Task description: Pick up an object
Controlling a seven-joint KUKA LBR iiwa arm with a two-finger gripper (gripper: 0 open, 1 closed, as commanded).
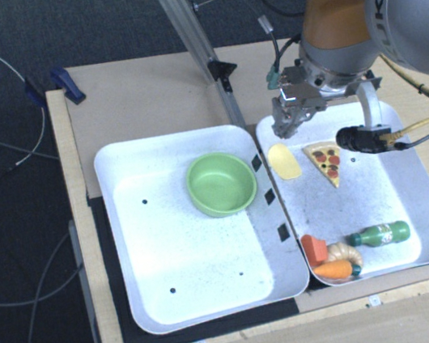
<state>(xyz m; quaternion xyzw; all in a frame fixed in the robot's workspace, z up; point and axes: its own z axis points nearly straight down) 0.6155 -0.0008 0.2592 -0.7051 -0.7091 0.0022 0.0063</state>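
Pincer (286, 123): poised above pale yellow oval piece (283, 161); finger state cannot be told.
Advice: descent should be centred.

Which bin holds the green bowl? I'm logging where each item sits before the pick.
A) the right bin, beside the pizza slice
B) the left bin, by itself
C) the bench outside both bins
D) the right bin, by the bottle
B: the green bowl sits alone in the left bin, while the pizza slice and bottle lie in the right bin.
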